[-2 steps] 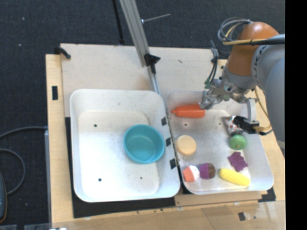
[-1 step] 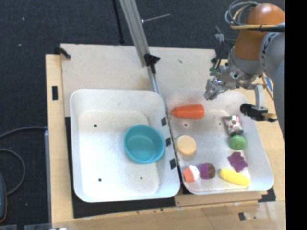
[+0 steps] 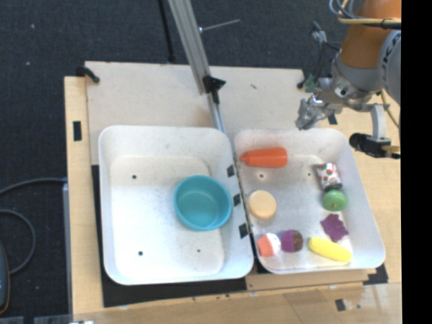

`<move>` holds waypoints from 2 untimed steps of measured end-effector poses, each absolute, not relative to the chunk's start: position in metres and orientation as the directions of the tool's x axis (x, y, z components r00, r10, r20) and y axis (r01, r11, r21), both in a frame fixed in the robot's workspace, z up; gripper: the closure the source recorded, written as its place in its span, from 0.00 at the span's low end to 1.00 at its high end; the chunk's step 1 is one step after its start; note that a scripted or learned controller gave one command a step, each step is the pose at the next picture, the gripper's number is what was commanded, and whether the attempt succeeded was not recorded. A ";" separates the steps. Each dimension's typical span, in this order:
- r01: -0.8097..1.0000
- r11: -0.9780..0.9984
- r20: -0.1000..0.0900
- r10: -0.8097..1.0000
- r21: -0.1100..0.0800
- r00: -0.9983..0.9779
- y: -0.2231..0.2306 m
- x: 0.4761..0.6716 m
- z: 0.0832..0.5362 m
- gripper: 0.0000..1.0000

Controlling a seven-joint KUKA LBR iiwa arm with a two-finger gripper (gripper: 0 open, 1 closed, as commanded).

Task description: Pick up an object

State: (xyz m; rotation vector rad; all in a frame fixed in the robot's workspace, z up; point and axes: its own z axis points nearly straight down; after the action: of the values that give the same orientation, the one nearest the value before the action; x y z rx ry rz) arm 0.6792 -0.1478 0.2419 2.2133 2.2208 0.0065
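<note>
I see a blue bowl point(image 3: 202, 202) in the left white bin point(image 3: 121, 147). The right bin point(image 3: 361, 181) shows an orange carrot point(image 3: 264, 157), green ball point(image 3: 333, 200) and yellow banana point(image 3: 330, 250).

- White bins: two, side by side on the bench; left bin point(image 3: 121, 147), right bin point(image 3: 364, 208).
- Blue bowl point(image 3: 202, 202): one, in the left bin.
- Orange carrot-shaped item point(image 3: 264, 157): one, right bin.
- Round tan disc point(image 3: 262, 204): one, right bin.
- Small patterned can point(image 3: 329, 175): one, right bin.
- Green ball point(image 3: 333, 200): one, touching the can.
- Purple flat piece point(image 3: 334, 227): one.
- Yellow banana-shaped item point(image 3: 330, 250): one.
- Dark purple round item point(image 3: 291, 240): one.
- Red-and-white item point(image 3: 268, 244): one, just beside the dark purple one.
- Loose items in right bin: eight; in left bin: one.
</note>
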 end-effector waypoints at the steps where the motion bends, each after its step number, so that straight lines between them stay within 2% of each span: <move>1: 1.000 0.002 -0.001 1.000 0.002 -0.002 -0.101 0.666 0.233 1.00; 2: 1.000 0.005 0.000 1.000 -0.001 -0.005 -0.051 0.650 0.225 1.00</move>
State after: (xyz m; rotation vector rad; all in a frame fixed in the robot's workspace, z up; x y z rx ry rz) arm 0.6501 -0.0507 0.2253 2.2159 2.2279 -0.0006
